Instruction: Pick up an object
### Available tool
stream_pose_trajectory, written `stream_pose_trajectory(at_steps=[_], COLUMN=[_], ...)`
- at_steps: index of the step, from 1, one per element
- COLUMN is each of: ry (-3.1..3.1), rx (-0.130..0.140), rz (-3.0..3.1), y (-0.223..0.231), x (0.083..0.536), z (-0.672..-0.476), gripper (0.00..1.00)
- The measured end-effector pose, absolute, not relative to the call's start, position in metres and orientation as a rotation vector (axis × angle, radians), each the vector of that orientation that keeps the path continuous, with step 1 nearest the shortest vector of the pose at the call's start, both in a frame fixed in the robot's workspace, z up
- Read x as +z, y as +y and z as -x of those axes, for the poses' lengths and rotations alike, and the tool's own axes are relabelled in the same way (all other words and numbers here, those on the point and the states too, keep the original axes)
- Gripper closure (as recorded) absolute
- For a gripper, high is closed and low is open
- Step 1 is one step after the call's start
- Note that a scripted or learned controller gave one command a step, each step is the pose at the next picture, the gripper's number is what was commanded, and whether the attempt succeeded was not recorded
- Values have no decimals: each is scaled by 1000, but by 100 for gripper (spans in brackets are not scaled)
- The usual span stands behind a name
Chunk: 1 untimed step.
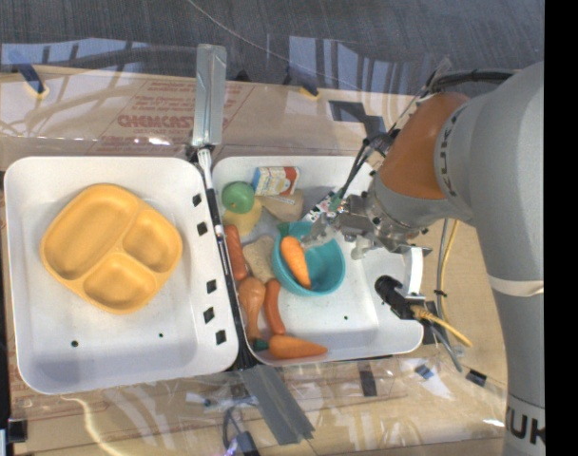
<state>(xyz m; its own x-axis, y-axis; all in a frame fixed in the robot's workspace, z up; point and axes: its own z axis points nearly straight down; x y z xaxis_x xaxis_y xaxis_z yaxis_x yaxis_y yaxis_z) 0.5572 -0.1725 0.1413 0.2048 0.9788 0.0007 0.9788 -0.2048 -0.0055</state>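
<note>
Right-hand white bin (365,326): gripper (319,218) poised over teal bowl (325,272); finger opening indiscernible. Toy carrot (295,260) lies just below-left, long axis slanting toward the fingers.

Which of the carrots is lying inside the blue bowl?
The short carrot with the pale tip, resting in the blue bowl next to the hand. The other carrot lies flat along the right bin's near edge.

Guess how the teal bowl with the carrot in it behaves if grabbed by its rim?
The teal bowl looks like thin, stiff plastic, so probably light. The carrot lying loose inside would likely slide or spill if it tilts. Its smooth rim may slip.
</note>
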Motion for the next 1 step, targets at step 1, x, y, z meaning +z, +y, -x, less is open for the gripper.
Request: stream_pose_trajectory(at_steps=[1], ry=[-1486], rx=[2], rz=[2766], y=[-152], x=[91], z=[-607], gripper=[0])
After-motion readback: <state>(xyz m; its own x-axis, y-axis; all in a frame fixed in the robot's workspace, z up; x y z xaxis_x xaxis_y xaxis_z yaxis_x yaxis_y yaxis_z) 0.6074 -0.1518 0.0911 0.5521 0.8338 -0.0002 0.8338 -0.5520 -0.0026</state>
